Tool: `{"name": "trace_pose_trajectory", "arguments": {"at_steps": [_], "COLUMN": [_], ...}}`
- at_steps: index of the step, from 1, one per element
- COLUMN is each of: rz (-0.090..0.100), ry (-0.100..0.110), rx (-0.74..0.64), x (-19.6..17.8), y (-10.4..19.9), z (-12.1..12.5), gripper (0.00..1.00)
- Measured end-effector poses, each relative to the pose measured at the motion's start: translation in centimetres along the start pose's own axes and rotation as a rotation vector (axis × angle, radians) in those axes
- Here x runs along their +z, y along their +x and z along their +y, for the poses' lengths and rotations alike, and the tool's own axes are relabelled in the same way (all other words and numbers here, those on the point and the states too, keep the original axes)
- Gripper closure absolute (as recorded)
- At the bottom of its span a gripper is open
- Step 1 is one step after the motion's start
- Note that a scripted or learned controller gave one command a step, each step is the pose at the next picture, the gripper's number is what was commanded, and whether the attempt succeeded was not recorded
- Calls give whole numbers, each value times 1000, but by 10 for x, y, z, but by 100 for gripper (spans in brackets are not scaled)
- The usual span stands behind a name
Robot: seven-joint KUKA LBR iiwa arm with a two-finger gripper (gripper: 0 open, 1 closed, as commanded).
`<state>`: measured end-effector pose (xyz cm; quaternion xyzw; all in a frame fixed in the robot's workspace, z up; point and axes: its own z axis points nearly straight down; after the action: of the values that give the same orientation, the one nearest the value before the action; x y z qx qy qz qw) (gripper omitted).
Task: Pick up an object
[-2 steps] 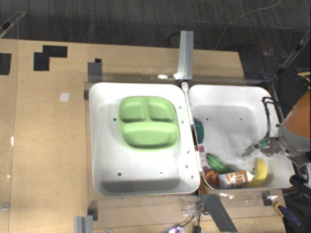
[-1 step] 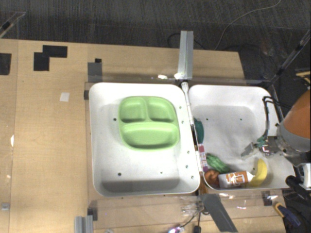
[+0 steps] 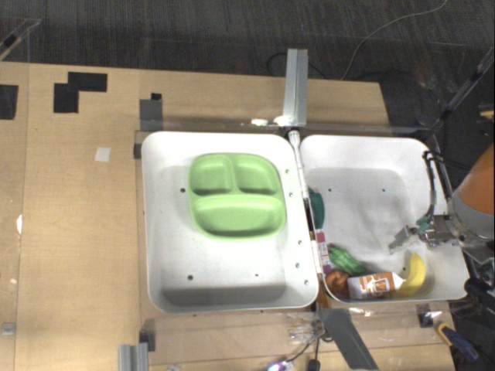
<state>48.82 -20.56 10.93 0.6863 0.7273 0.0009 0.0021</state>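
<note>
From above, the bench [image 3: 69, 230] carries two white bins. The left bin [image 3: 166, 207] holds a green divided plate [image 3: 236, 194]. In the right bin [image 3: 363, 176], a banana [image 3: 416, 273], a bottle [image 3: 375, 285] and a green item [image 3: 346, 259] crowd toward six o'clock. The claw [image 3: 408, 236] hovers at three o'clock, just above the banana, with nothing between its tips; how wide it stands I cannot tell. The pick seems not yet made.

Arm [image 3: 473, 199] at right edge, pincer [image 3: 404, 238] low.
</note>
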Motion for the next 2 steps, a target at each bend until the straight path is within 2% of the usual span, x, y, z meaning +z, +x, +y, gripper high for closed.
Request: {"name": "trace_pose_trajectory", "arguments": {"at_steps": [1, 2], "rz": [-2, 0], "ry": [-7, -2], "rx": [-139, -294], "x": [18, -26], "y": [-1, 0], "z": [2, 1], "gripper": [0, 0]}}
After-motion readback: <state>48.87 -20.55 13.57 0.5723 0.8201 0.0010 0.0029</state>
